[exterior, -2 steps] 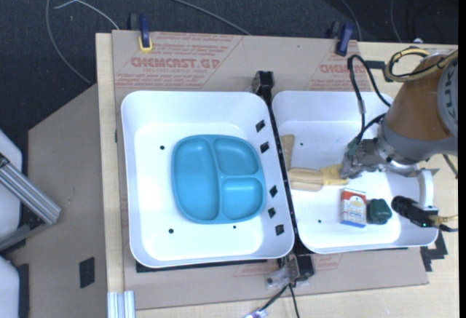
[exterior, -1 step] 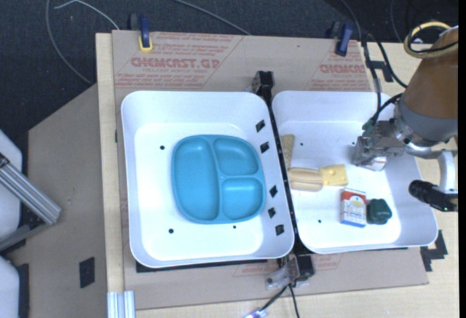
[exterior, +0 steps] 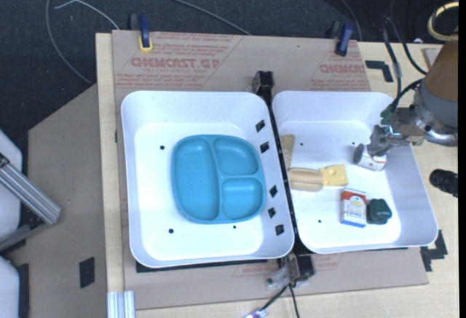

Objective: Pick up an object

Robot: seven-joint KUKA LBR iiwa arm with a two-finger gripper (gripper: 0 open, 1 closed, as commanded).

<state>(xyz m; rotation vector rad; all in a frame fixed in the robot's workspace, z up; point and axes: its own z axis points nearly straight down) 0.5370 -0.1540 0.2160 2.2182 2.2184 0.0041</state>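
Gripper point(exterior: 376, 151) hangs low near the right edge of the right bin point(exterior: 408, 233), over a small white piece; how its jaws stand I cannot tell. Nearest graspable thing seems the red carton point(exterior: 354, 208) beside the dark green object point(exterior: 378, 212), toward the bin's near edge.

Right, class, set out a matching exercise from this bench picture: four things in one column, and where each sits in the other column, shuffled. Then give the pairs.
Things:
1. blue divided plate
2. dark green object
3. red and white carton
4. gripper

Places:
A. above the right side of the right bin
B. middle of the left bin
C. near the right bin's front right corner
D. just left of the dark green object

Pairs: 1-B, 2-C, 3-D, 4-A
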